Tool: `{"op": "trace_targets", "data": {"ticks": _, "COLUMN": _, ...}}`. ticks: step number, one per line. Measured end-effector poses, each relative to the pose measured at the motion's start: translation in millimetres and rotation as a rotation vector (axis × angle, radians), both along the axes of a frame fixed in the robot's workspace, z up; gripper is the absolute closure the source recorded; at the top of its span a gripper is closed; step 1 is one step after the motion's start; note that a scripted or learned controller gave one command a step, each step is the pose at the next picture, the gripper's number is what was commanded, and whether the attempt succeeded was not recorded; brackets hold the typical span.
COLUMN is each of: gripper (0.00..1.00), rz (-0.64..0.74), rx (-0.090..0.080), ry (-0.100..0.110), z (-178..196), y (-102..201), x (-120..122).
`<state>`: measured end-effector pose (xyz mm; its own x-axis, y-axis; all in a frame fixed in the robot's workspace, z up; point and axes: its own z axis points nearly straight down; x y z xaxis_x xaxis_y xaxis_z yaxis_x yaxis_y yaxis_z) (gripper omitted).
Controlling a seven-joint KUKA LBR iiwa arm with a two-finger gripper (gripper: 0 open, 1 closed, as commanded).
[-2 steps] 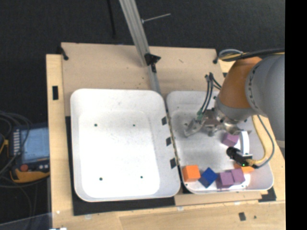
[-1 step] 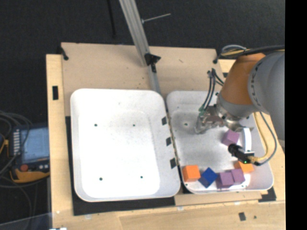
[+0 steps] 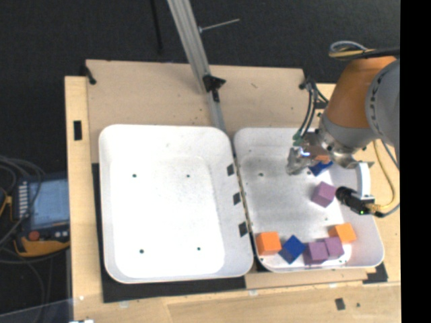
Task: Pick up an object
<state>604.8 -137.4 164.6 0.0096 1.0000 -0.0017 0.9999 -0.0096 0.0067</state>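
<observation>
Fingers of the gripper [image 3: 301,160] hang low in the right bin [image 3: 269,147]; whether they are open or shut cannot be told. Just beside them lies a blue block [image 3: 319,169], then a purple cube [image 3: 324,194]. Orange [image 3: 268,242], blue [image 3: 292,249] and purple blocks [image 3: 324,251] crowd the bin's near edge.

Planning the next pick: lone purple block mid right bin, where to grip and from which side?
Take the purple block from straight above, fingers across its two opposite flat side faces. It sits alone on the right bin floor, turned slightly askew, so rotate the gripper to match.
</observation>
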Motion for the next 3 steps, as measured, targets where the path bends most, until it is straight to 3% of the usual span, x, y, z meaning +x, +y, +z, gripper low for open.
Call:
{"op": "trace_targets", "data": {"ticks": 2, "gripper": 1.00, "rz": 0.013, "rx": 0.001, "ry": 0.002, "z": 71, "y": 0, "x": 6}}
{"op": "trace_targets", "data": {"ticks": 3, "gripper": 1.00, "rz": 0.017, "rx": 0.003, "ry": 0.004, "z": 80, "y": 52, "x": 18}}
